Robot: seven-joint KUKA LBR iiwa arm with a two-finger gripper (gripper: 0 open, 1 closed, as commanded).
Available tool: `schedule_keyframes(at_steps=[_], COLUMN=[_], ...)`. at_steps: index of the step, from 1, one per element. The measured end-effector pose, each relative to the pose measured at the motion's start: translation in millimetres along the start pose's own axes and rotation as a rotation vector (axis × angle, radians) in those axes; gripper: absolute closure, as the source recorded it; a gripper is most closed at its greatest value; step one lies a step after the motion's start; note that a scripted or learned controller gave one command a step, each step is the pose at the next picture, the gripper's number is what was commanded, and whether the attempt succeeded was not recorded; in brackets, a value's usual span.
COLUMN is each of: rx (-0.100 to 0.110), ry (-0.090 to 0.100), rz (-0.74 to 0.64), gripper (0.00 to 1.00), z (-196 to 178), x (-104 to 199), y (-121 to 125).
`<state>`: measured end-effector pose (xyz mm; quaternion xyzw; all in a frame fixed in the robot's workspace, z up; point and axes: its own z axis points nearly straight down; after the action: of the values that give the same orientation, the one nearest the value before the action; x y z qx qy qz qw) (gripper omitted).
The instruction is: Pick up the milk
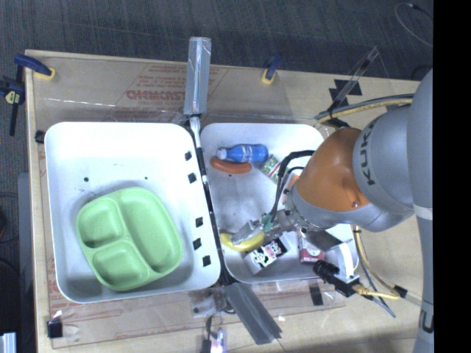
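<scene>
White letters reading "KU" are seen on the grey arm [390,175], running down the housing just beside the orange band [331,175]; the rest of the word is cut off by the curve of the casing. Red printed lettering is seen on the bench board [158,90] behind the left bin [59,197], upside down from this view and too faint to be read. A black-and-white pattern is carried by the milk carton [266,254] in the right bin [235,134], but no words on it can be made out.
</scene>
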<state>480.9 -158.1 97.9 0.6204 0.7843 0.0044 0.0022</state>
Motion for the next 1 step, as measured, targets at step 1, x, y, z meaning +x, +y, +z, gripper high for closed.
schedule_keyframes(at_steps=[1], rx=[0.000], ry=[0.000], rz=[0.000], gripper=[0.00], z=[0.2], x=[0.1], y=[-0.1])
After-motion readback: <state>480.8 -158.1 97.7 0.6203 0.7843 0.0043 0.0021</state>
